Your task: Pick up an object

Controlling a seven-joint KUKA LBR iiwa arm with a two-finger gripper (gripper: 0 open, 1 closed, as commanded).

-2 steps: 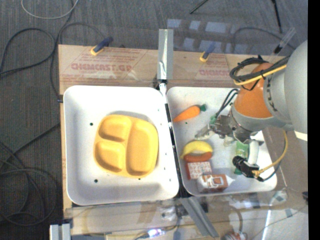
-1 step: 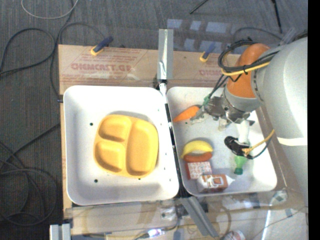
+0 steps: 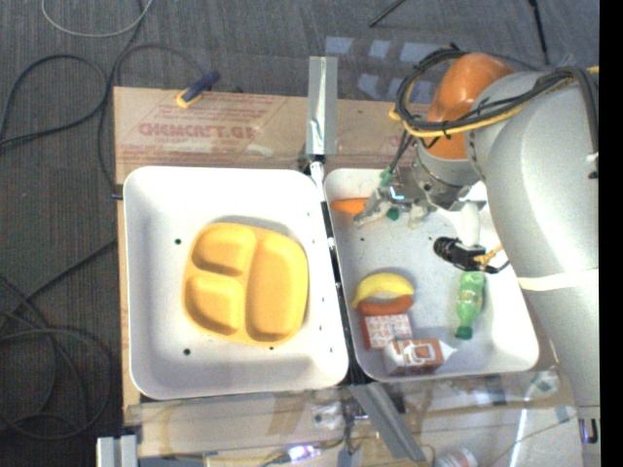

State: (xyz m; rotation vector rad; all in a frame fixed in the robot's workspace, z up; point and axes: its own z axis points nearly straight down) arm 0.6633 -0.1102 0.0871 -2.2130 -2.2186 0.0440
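White shallow plastic bins side by side on a brown cardboard sheet. Left bin carrying a yellow moulded plastic tray, glossy, rounded corners, three compartments. Right bin carrying the small stuff. Reading this as the approach step, nothing grasped yet. End effector low over the far left part of the right bin, just beside a small orange piece lying against the bin's far wall. Cannot tell whether the end effector is spread or pressed together from this slant; nothing visibly pinched. Likeliest target: that orange piece, too small to make out shape or material. Next, probably: shift toward the corner, line up, drop, close. Tight spot, wall and divider both close, so expect a scrape or a miss. Easier picks nearer the middle: a yellow rounded lemon-like piece, smooth and likely to roll; touching it, a red printed cardboard carton, flat faces, good grip; a smaller red-and-white carton by the near wall; a green plastic bottle lying on its side, slick and round.
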